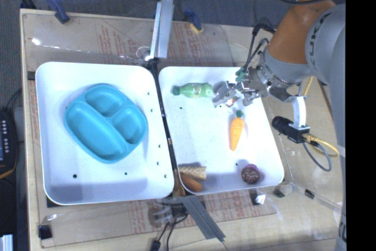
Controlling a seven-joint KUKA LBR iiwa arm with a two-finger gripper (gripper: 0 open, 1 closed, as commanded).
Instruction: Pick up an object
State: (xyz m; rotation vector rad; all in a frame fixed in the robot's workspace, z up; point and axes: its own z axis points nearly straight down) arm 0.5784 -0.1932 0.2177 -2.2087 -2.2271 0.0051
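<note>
Arm (305, 38): grey with the orange band, reaching in from the right over the right bin's far right part

Gripper (226, 97): low over the right bin (194, 144), pointing left; the fingers look a bit apart with nothing between them, though it's small and kinda blurry so I'm not totally sure

Bottle (192, 90): green, lying on its side just left of the gripper, its near end very close to the fingertips, can't say if touching

Carrot (235, 132): orange with a green top, just below the gripper toward the front, pointing away from it

Ball (250, 173): dark reddish round thing, well in front of the gripper by the bin's front right corner

Cone (192, 172): tan waffle-looking piece with a brownish thing beside it, far front left of the gripper

Tray (106, 121): blue, three compartments, in the left bin (59, 179), well to the gripper's left
</note>
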